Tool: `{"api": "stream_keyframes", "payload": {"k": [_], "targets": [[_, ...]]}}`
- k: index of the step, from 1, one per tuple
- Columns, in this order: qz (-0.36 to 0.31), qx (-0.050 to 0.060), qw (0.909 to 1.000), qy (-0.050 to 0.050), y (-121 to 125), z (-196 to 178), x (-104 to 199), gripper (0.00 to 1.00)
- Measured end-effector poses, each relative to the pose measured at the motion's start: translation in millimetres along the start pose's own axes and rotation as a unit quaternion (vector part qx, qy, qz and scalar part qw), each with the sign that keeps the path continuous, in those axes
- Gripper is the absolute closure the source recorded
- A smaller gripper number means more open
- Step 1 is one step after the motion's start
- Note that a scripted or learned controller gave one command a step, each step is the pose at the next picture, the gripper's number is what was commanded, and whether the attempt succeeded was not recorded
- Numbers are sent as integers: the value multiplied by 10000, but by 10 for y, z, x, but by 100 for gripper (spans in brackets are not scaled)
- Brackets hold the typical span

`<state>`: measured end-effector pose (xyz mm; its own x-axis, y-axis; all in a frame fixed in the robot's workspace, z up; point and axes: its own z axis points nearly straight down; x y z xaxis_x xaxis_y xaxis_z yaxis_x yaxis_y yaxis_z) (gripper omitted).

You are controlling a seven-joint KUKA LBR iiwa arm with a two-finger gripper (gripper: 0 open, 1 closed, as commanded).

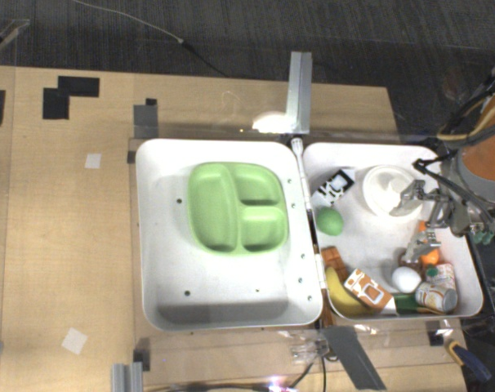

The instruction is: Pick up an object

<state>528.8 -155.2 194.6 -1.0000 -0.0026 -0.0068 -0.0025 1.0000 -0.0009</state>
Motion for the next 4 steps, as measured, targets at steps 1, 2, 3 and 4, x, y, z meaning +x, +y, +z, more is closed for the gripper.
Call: {"api": "stream_keyframes", "payload": {"k": [1,2,3,4], "targets": [[-584,13,9983,-32,-333,933,-16,0],[-321,18,9995,-63,-315,1033,44,0],[87,3,9999,-64,-468,1038,21,0],[322,22,9995,-74,-315,1034,93,0]]}}
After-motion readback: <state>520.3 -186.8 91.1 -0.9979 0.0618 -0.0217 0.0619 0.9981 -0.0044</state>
